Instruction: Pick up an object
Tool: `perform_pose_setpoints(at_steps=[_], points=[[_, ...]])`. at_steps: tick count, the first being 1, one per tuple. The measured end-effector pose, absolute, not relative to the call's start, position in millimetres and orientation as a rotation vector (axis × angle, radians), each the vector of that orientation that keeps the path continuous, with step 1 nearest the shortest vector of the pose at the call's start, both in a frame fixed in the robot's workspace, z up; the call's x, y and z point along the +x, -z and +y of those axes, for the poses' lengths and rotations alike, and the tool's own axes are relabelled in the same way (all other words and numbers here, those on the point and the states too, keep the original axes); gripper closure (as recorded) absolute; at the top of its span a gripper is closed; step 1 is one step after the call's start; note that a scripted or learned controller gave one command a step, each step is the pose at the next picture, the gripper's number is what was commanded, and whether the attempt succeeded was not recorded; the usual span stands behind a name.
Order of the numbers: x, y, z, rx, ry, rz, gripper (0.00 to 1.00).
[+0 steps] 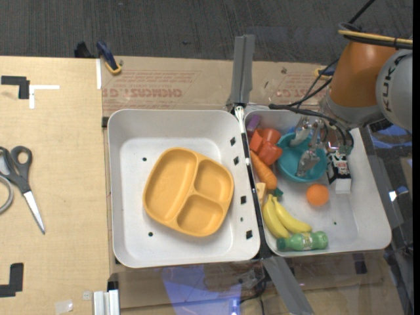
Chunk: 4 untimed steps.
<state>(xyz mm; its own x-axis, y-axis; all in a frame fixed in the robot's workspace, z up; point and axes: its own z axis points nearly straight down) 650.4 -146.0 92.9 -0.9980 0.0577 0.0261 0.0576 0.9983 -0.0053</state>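
Note:
My gripper [311, 161] hangs over the teal bowl [293, 167] in the right bin [367, 215], its two metal fingers apart and pointing down into the bowl. Nothing shows between them. Left of the bowl lie red-orange toy pieces [266, 146] and a carrot [264, 170]. An orange ball [317, 195] sits just below the bowl. Two yellow bananas [281, 216] and a green toy vegetable [302, 242] lie near the bin's front edge.
The left bin [125, 195] holds a yellow divided plate [189, 191]. Scissors [23, 182] lie on the wooden bench at far left. A metal divider [241, 77] stands between the bins at the back. Bare white floor shows at the right bin's front right.

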Motion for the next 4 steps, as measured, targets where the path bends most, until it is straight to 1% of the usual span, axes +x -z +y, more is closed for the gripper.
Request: perform_pose_setpoints(at_steps=[1, 2, 3, 4], points=[[571.1, -92.2, -143.4, -0.303, 0.000, -3.129, 0.00], [591.3, -95.5, -116.1, -0.226, -0.022, -3.142, 0.00], [593.4, -93.2, -186.8, -0.537, -0.001, -3.101, 0.00], [594.9, -103.4, -186.6, -0.534, -0.003, -3.107, 1.00]])
